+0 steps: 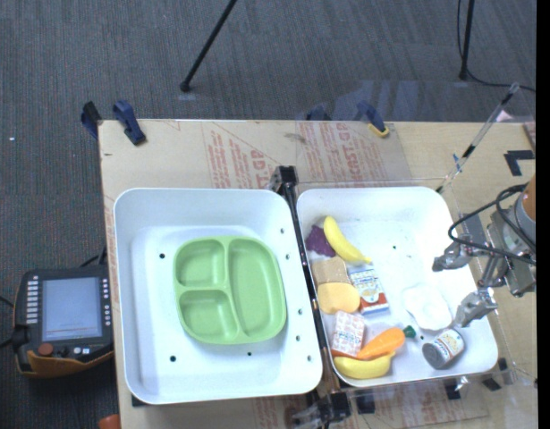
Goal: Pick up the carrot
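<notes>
The small orange tapered carrot (pixel 385 342) lies at the lower middle of the right-hand shallow white bin (pixel 409 199), resting against a yellow curved banana-shaped piece (pixel 362 366) below it and just beside a red-and-white printed packet (pixel 348 333) to its left. The two-finger metal gripper (pixel 466 282) sits at the frame's right edge, well apart from the carrot, its fingers spread and holding nothing. The crowding is the risk — a finger could land on the yellow piece or the packet, or the small grey-lidded can (pixel 444 348) nearby could be knocked, and the carrot could roll away.

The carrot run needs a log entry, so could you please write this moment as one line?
carrot: right bin, front, on yellow piece | end effector: over right bin's right side, apart from carrot | green tray: left bin | carrot not picked
</notes>
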`<action>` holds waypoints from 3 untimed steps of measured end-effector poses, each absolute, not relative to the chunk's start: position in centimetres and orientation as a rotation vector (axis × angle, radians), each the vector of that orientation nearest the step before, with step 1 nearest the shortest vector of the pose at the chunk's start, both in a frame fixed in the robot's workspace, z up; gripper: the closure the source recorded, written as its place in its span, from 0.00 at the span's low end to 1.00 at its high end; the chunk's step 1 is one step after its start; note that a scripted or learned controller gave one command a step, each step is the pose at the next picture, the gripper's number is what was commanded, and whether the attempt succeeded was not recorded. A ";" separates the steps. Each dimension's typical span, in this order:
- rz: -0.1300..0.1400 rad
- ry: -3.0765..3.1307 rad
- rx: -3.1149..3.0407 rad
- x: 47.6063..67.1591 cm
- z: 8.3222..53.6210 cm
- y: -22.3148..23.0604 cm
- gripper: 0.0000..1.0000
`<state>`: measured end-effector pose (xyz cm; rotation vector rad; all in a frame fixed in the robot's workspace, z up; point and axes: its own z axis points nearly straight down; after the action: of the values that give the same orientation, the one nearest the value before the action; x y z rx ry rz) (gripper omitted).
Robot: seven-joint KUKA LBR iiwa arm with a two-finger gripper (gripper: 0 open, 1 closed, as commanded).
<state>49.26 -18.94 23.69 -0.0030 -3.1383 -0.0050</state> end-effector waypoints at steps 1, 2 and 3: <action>-0.008 -3.108 0.427 48.0 10.9 -15.5 0.00; -0.005 -3.121 0.344 48.2 8.6 -11.8 0.00; -0.003 -3.122 0.354 48.4 9.6 -11.5 1.00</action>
<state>48.44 -11.54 9.59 0.3536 -3.1221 -0.0034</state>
